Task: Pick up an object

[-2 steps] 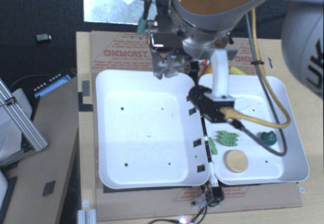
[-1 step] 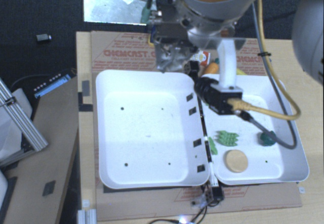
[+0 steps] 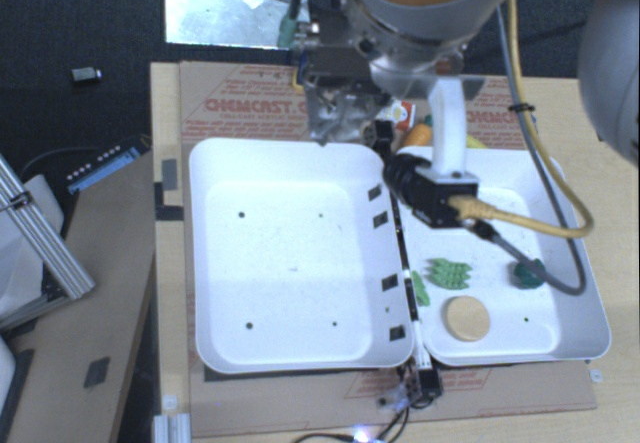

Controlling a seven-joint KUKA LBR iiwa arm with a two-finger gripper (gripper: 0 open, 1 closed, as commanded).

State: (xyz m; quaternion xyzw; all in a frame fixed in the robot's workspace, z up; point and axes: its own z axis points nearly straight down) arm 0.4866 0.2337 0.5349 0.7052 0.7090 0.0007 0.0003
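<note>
Over the right bin's (image 3: 560, 331) far edge the gripper (image 3: 345, 121) is blurred, perhaps above something orange (image 3: 418, 134); the jaws' state cannot be told.

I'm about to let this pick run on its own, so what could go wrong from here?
The gripper sits at the bins' far edge, apart from the green ridged piece, the tan round disc and the dark teal lump, so a close here would probably catch nothing. The yellow cable and grey hose trail over the right white bin and could drag the teal lump.
</note>
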